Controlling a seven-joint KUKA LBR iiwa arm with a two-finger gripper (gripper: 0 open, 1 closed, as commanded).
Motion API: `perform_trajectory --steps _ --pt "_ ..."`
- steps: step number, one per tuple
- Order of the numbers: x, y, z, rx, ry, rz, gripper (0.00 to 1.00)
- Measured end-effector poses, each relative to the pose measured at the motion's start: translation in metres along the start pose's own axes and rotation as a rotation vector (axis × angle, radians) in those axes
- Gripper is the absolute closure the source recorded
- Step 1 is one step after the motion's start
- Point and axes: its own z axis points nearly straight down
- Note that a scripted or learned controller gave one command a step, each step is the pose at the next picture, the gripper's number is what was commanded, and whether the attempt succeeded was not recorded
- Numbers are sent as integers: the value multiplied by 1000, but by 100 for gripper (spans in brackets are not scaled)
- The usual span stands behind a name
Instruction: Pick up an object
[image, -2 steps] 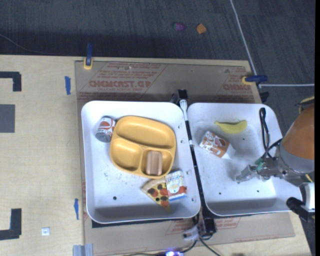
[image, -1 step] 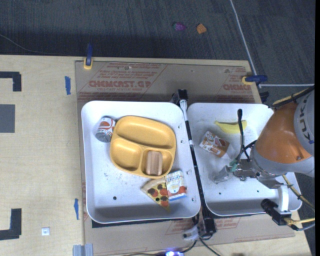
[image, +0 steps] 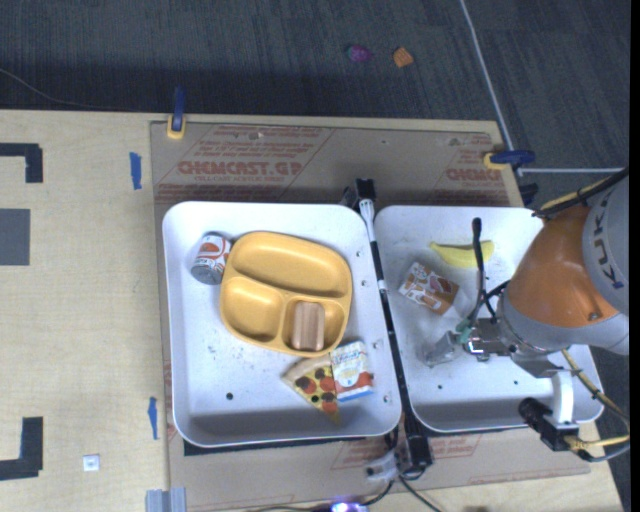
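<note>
The arm (image: 572, 285) enters from the right edge of the frame, and its grey and orange bulk hides much of the right part of the right bin (image: 455, 415). The gripper (image: 447, 348) sits low over the middle of that bin's floor; it is small and blurred against the white, and I cannot tell whether it is released, clenched or grasping anything.

In the right bin, toward the upper centre, lies a yellow banana (image: 462, 254), partly crossed by a dark cable. Just below and to its left lies a small brown and white packet (image: 430, 288), apart from the gripper.

The left bin (image: 200, 400) holds a yellow divided tray (image: 280, 280) with a brown block (image: 307, 325) in its lower right compartment. A drink can (image: 210, 258) lies touching the tray's upper left edge. Below the tray, at the lower right, a toy pizza slice (image: 312, 381) lies just beside a small carton (image: 351, 369); whether they overlap is hard to make out.
</note>
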Motion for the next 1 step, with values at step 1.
perform_trajectory --steps 1 --pt "0 0 0 -1 1 0 0"
